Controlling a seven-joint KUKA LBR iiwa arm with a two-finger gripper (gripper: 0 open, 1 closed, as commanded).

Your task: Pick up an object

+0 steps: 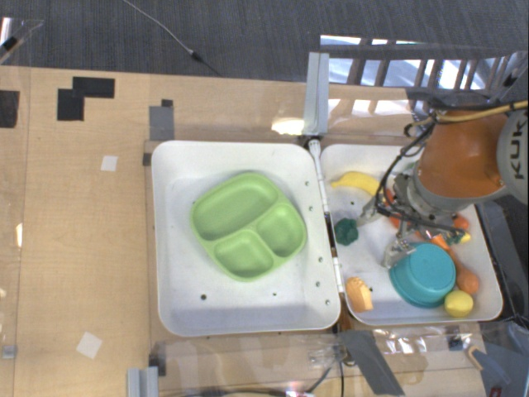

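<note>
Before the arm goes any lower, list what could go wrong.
1. The gripper hangs right beside the teal bowl; descending, it may strike the rim and tip it.
2. Small orange pieces crowd under the wrist, so a grasp may catch two or none.
3. The yellow lemon-like toy by the bowl could get shoved.

Two shallow white bins sit side by side on the wooden bench: the left bin holds a green three-compartment tray lying near its middle. In the right bin the grey arm with its orange band reaches down, its gripper low among the objects, just above the teal bowl. Around it lie a banana at the far side, a dark green piece near the divider, an orange piece at the near-left corner, and a yellow lemon beside the bowl.
</note>
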